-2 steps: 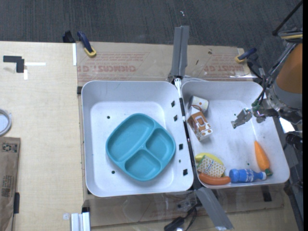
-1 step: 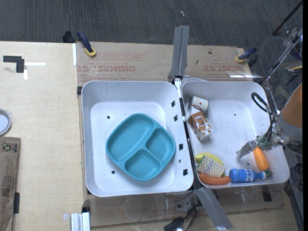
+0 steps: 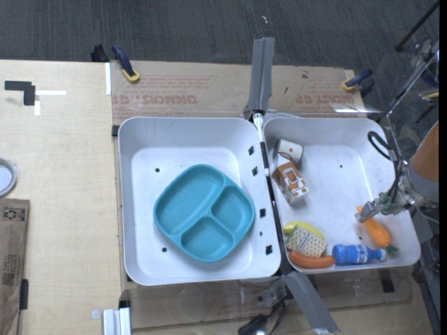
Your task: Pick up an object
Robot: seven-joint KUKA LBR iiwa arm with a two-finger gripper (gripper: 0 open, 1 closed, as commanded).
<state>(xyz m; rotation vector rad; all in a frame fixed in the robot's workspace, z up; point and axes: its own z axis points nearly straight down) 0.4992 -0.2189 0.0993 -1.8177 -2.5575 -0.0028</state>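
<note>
While my gripper hangs low over the right bin, close to that bin's right wall, I judge myself at the approach step, with nothing yet picked. Whether the gripper is spread or closed I cannot tell at this size, and nothing shows between its tips.

Taking the orange carrot-like toy as my landmark: it lies just below the gripper, perhaps touching it, hard against the bin's right wall. To the carrot's left lies a blue bottle on its side; further left sit a yellow patterned toy and a red sausage-shaped piece. Well up and left of the carrot are a small printed carton and a white cup.

Next, I think, I must centre over the carrot, drop and close, minding the wall crowding it.
</note>
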